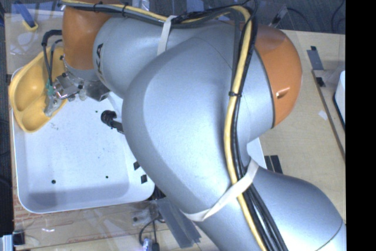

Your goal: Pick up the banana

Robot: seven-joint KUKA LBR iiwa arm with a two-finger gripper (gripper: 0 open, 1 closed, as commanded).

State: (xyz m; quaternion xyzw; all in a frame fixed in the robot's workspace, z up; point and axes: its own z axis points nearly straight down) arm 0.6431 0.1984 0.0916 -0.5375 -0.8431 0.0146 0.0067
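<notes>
Banana: the banana (26,97) lies at the far left of the left bin (70,197), its curved yellow body pressed along the bin's left wall and upper corner.
Gripper: the gripper (57,93) hangs at the banana's right edge, touching or just short of it; which cannot be told.
Hand state: how far apart the fingers stand cannot be told, since the wrist hardware and cables cover them, and nothing in the view shows the fruit between them.
Arm: the arm (194,126) reaches across from the right and hides most of the bench, including whatever bin lies under it.
Handling: the banana looks light and slightly soft, with a smooth skin that could slip; a hard squeeze would likely bruise it.
Where to hold: a grip across the thick middle of the curve, squeezing the narrow way, seems safest; the tapered ends would probably slide out.
Obstacle: the bin wall hugs the fruit's outer side, leaving little room for a finger there.
Bin contents: besides the banana, the left bin's white floor carries a few small dark specks.
</notes>
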